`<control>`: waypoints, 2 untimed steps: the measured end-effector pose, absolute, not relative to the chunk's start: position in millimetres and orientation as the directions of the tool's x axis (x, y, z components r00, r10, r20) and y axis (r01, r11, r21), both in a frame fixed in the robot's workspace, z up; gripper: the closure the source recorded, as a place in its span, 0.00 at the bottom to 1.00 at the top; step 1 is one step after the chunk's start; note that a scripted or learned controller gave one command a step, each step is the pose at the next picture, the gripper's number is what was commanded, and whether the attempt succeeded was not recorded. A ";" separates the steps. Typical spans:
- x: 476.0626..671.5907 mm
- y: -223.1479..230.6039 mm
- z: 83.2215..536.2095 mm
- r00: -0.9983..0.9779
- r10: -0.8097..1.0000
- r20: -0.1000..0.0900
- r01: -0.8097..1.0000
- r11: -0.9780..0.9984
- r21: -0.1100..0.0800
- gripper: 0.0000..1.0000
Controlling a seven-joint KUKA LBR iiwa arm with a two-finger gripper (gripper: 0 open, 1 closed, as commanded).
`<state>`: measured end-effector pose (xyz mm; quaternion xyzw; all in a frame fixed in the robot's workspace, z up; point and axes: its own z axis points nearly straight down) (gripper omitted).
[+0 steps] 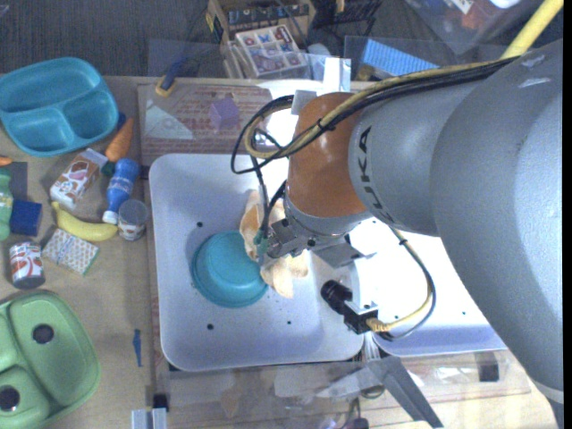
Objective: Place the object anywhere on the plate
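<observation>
End effector [268, 242] is hanging at mid-frame over the left bin [179, 329]; whether it grips anything cannot be told. Pale tan object [284, 275] is lying beneath it, touching the blue plate [223, 271]'s right edge.

A KUKA arm [483, 141] in smooth grey casing, its links thick and rounded, carries a glossy orange band [326, 164] above the wrist, with part of the maker's name in black capitals beside it. Black cables [268, 128] loop over the orange section, and a yellow hose [536, 21] runs along the upper link. A black connector with a yellow-tipped lead [357, 311] hangs under the wrist.
</observation>
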<state>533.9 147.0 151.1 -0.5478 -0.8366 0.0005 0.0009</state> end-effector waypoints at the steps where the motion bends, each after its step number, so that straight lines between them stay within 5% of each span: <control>1: 586.6 104.4 130.7 -0.465 0.885 -0.001 0.885 0.465 0.001 1.00; 2: 531.2 51.3 202.0 -0.859 0.512 0.001 0.512 0.859 0.001 1.00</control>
